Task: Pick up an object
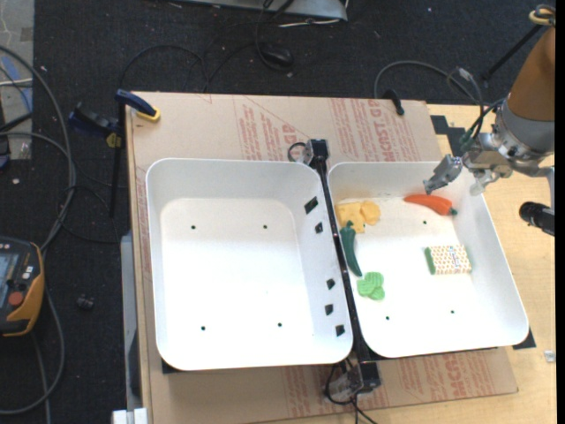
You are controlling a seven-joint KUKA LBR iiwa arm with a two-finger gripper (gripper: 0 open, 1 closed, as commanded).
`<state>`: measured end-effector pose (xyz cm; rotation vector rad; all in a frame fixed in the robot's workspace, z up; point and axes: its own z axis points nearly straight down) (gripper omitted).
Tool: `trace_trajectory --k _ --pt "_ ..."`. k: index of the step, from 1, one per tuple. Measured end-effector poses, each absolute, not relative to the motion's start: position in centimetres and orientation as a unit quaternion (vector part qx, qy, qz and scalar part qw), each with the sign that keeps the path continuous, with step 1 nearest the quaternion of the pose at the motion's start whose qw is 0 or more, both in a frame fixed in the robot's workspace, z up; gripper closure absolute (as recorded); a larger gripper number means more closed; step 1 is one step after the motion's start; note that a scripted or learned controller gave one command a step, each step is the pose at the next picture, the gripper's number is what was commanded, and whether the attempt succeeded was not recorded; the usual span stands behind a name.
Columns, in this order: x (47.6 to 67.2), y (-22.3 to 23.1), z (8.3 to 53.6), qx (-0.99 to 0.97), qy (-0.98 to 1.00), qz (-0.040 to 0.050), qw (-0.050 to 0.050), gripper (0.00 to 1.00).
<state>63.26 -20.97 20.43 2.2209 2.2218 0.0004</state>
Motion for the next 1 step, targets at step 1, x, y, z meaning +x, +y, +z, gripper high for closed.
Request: trace_trajectory --k 1 --pt "56.88 -20.47 10.47 0.707 0.708 0.0016 0.003 0.00"
